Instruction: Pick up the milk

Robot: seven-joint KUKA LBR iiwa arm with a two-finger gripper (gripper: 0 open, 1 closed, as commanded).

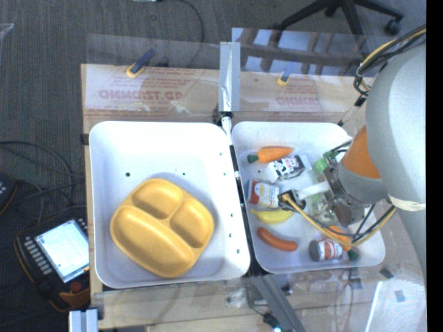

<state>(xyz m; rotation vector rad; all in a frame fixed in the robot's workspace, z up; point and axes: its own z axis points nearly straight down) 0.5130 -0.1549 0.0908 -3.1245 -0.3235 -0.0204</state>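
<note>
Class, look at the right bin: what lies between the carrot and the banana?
In the camera view, the milk carton and a small bottle lie between the carrot and the banana.

Right bin (pixel 243 185): crowded. The milk (pixel 288 166) lies near centre, hemmed by a carrot (pixel 271 153) at 11 o'clock, close by, and a small bottle (pixel 263 194) at 7 o'clock. A banana (pixel 271 216) and sausage (pixel 277 240) sit further toward 6 o'clock; a can (pixel 325 250) lies at 5 o'clock. The arm (pixel 398 144) with its cables blocks the 3 to 5 o'clock approach. Bare bin floor shows toward 1 o'clock of the milk.

Left bin (pixel 111 144): a yellow 3-compartment tray (pixel 163 225) fills the lower middle; open floor runs along the 12 o'clock side.
</note>
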